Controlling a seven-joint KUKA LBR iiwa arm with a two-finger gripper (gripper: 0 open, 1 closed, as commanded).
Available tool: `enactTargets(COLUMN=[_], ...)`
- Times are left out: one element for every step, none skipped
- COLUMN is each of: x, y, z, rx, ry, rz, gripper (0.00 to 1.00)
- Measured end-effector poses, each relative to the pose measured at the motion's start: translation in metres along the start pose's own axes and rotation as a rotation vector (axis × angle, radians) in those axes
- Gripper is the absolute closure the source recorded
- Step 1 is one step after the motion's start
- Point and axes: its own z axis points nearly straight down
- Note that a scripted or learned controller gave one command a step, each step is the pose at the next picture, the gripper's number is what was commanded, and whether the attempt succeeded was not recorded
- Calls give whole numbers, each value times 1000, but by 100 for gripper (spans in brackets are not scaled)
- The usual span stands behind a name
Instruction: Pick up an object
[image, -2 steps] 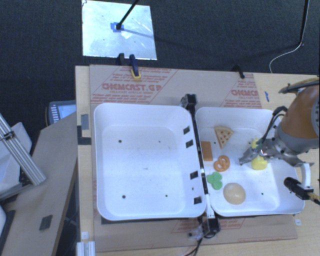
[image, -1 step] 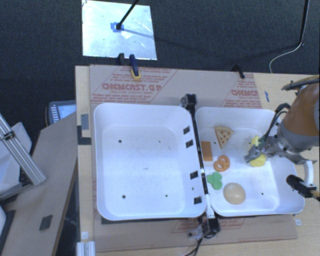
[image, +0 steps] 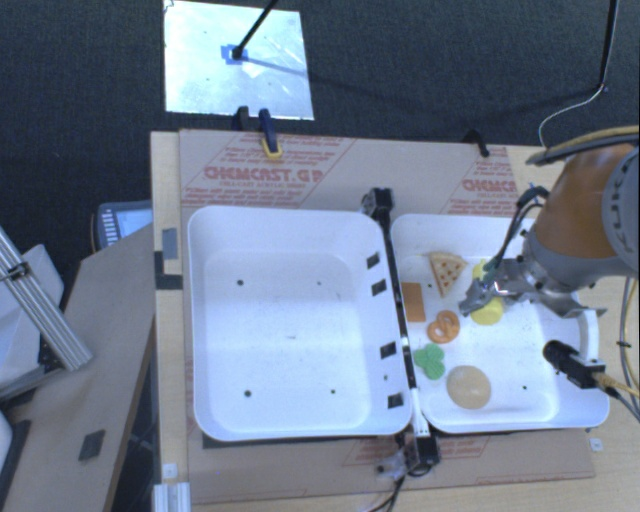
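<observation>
Basically: the wooden table (image: 165, 300) carries two shallow white plastic bins side by side on a cardboard sheet (image: 330, 165) printed with red lettering. The left white bin (image: 290, 320) is the larger-looking one in view; the right white bin (image: 520, 345) holds all the items.

The grey arm with the orange band (image: 590, 215) comes in from the right, bent down over the right bin's upper middle. Its claw (image: 482, 293) sits low, right at the yellow rounded object (image: 488, 312), touching or overlapping its upper-left edge. Can't tell if the claw is open or closed; the tip is too small and cluttered.

Other items, all in the right bin: a tan round bun-like object (image: 468, 387) near the front wall; a triangular pizza-slice toy (image: 447, 270) up and left of the claw; a green leafy piece (image: 430, 361) by the left wall; an orange ring-shaped piece (image: 443, 327) just left of the yellow object; a flat orange rectangular piece (image: 411, 300) against the left wall.
</observation>
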Motion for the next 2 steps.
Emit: enactTargets(x=[77, 155], y=[-20, -7], z=[-40, -50], rx=[1, 2], ry=[2, 1], rz=[-1, -1], gripper=[100, 100])
